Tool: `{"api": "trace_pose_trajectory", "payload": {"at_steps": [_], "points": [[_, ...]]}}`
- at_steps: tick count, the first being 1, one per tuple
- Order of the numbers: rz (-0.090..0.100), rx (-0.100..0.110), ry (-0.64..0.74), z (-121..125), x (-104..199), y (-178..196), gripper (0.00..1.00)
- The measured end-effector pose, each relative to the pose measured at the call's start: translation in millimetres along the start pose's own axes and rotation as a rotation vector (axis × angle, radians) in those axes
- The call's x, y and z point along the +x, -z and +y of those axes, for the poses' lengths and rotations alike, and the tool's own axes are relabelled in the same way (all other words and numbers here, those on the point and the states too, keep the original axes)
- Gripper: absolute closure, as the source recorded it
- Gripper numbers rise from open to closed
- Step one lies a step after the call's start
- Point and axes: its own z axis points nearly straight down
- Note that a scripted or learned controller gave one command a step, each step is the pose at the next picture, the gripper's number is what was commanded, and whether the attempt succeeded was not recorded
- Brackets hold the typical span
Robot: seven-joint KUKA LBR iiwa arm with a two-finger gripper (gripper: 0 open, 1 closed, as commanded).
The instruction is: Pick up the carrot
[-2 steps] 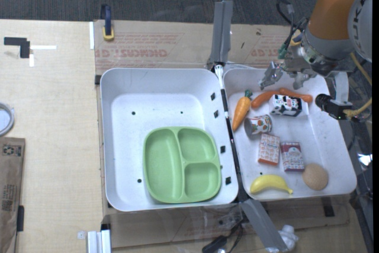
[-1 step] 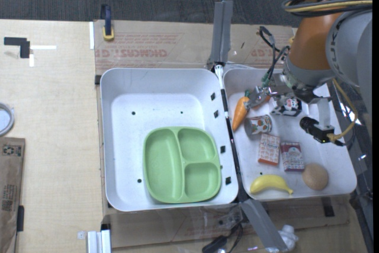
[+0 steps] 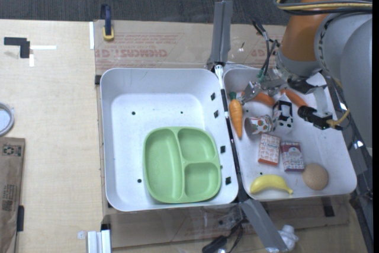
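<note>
a: where is the carrot [image 3: 236, 117] lying?

b: it is lying in the right bin [image 3: 346, 175], along the left wall, thick end toward the far side and tip pointing near. nothing is touching it from above.

a: and the pincer [image 3: 260, 87]?

b: it is hanging over the far end of the same bin, just beyond the carrot's top end, under the arm [image 3: 331, 26]. i cannot tell how it is set.

a: what else is sitting in that bin?

b: a small can [image 3: 259, 124] just beside the carrot, two little boxes [image 3: 269, 149], a banana [image 3: 271, 185] near the front, and a brown ball [image 3: 315, 176] in the near right corner.

a: and the left bin [image 3: 118, 127]?

b: it is holding a green divided plate [image 3: 182, 164].
</note>
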Motion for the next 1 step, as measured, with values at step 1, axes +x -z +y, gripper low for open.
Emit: {"api": "trace_pose_trajectory", "payload": {"at_steps": [1], "points": [[0.002,0.007,-0.002,-1.9,-0.6,7.4,1.0]]}}
